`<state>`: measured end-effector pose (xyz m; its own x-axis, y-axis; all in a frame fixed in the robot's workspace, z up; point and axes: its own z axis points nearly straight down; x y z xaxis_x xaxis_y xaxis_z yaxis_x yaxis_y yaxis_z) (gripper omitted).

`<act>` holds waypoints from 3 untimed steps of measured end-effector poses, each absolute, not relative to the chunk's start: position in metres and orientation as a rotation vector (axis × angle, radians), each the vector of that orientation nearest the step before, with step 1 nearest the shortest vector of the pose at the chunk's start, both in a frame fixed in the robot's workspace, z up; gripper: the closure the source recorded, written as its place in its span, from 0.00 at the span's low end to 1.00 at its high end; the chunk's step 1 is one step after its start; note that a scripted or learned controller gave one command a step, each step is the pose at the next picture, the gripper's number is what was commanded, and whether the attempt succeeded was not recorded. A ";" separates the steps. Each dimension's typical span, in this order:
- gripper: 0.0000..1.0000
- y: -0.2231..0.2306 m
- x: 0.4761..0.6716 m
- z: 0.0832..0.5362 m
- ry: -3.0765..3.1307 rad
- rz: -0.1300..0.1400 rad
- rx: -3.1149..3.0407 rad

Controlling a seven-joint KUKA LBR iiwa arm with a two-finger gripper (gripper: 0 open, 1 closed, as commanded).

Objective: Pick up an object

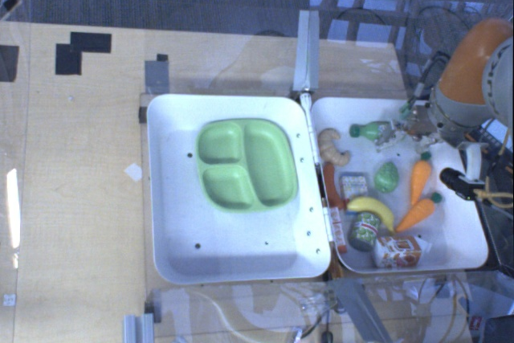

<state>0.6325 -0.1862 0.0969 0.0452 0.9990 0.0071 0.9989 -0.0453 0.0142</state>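
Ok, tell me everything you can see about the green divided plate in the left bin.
The green plate is pale green and looks like matte plastic, a rounded rectangle with three compartments: two smaller ones on the left, one above the other, and a taller one on the right. It lies flat, right side up, slightly turned, near the middle of the left bin, a little toward the far side. Nothing lies in it and nothing else touches it.

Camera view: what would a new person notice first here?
Probably the green divided plate, alone in the middle of the left bin. Next, the right bin crowded with toy food, such as two carrots and a banana, with the arm's orange band above its far corner.
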 end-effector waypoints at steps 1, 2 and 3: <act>0.00 -0.187 0.602 0.088 2.222 0.025 2.216; 1.00 -0.188 0.604 0.097 2.220 0.025 2.211; 0.00 -0.188 0.604 0.097 2.220 0.024 2.212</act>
